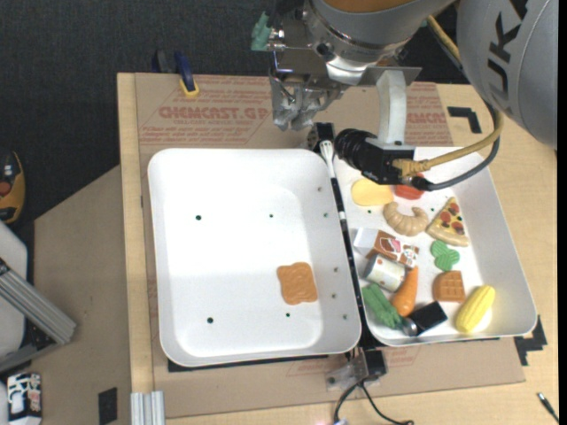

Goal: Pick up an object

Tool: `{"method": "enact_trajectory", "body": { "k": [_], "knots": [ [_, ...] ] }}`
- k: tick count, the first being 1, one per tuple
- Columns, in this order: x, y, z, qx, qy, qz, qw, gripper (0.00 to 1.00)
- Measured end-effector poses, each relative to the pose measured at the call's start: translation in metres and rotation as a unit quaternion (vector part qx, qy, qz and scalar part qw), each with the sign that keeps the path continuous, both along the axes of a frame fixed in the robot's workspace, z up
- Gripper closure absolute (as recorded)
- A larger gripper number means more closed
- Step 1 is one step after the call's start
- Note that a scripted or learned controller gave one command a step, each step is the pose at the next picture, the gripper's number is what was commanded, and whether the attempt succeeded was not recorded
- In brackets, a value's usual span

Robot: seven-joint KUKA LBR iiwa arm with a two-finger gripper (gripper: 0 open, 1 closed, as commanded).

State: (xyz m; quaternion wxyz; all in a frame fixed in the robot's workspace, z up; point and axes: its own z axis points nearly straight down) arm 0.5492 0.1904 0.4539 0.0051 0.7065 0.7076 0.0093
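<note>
Waffle [297, 282] lies well apart from claw [297, 104].

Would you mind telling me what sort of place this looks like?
Probably a robotics lab bench for grasping trials: a KUKA arm over two white bins, and toy food such as a plastic corn cob and waffle.

Orange waffle [297, 283] flat in left bin [177, 193], alone, near its right wall. Croissant [407, 220], pizza slice [449, 222], carrot [406, 291], corn cob [475, 309], second waffle [449, 286] crowded in right bin [505, 246].
</note>
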Motion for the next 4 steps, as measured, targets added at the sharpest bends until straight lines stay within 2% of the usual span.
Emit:
{"method": "enact_trajectory", "body": {
  "k": [1,2,3,4],
  "knots": [
    [0.049,0.022,-0.145,-0.0055,0.017,-0.001,0.9998,1.0],
    [-0.025,-0.034,-0.163,-0.0041,0.015,-0.003,0.9999,1.0],
    [0.011,-0.081,-0.087,-0.0031,0.005,-0.004,1.0,1.0],
    [-0.015,-0.107,-0.111,-0.0033,0.013,-0.002,0.9999,1.0]
  ]
}}
